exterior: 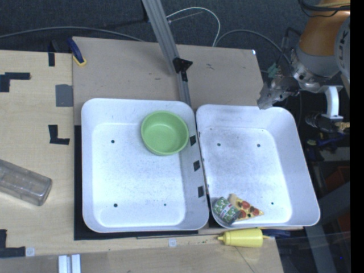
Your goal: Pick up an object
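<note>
A green bowl sits upright at the back right of the left bin. A small printed packet with green and red markings lies at the front left corner of the right bin. My gripper hangs over the back right corner of the right bin, far from both the bowl and the packet, and I see nothing between its fingers.
A yellow mustard-shaped bottle lies on the bench just in front of the right bin. A clear plastic cylinder rests at the far left. A slanted metal pole rises behind the bins. Cables trail across the back.
</note>
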`<state>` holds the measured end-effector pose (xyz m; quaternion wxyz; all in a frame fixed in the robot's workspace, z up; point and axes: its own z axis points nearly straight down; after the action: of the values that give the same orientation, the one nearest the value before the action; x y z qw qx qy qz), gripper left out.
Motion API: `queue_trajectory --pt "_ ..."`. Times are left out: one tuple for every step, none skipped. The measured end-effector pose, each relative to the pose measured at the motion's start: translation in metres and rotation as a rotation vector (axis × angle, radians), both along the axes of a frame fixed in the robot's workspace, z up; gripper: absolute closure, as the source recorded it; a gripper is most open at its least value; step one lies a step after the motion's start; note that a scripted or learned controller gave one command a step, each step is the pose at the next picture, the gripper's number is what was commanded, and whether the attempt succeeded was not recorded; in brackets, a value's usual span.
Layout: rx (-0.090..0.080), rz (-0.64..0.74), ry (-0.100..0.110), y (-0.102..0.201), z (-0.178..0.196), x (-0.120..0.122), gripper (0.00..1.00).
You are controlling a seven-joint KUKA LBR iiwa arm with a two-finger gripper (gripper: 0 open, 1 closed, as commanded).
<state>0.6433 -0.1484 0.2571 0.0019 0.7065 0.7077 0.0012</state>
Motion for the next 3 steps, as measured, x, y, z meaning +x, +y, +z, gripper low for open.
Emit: queue_trajectory --pt "0.002 0.004 0.006 0.055 -0.012 -0.003 1.00" --pt "0.002 0.005 0.005 0.111 -0.007 -0.016 1.00" --pt "0.003 0.006 0.007 0.170 -0.009 -0.034 1.00"
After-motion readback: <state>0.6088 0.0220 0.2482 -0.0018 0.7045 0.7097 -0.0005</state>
